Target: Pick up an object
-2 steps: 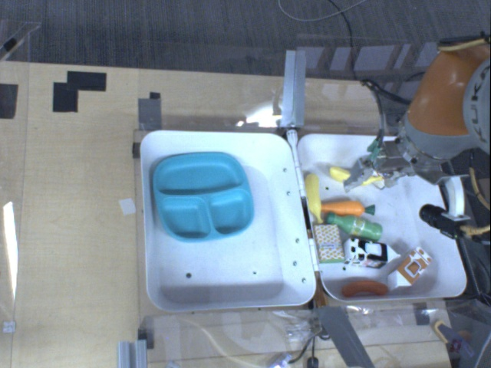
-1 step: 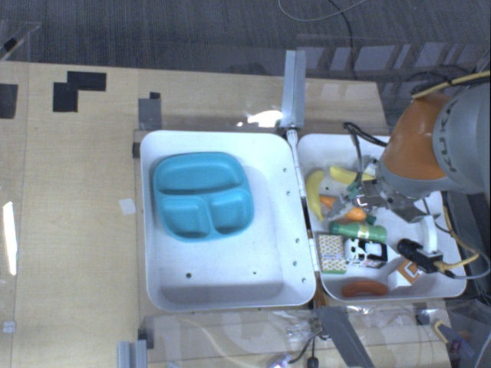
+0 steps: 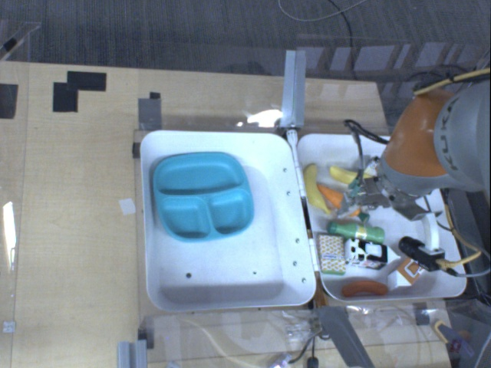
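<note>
The right bin holds a jumble of small items. A yellow banana lies along its left wall, with an orange carrot beside it and another yellow piece further back. A green bottle lies on its side in the middle. My gripper is low over the bin, just above the green bottle and right of the carrot. The grey wrist and orange band cover the bin's back right part. Nothing shows as held.
A checked box, a black-and-white item and a brown sausage lie near the right bin's front. The left bin holds a blue divided plate. A metal post stands behind the bins.
</note>
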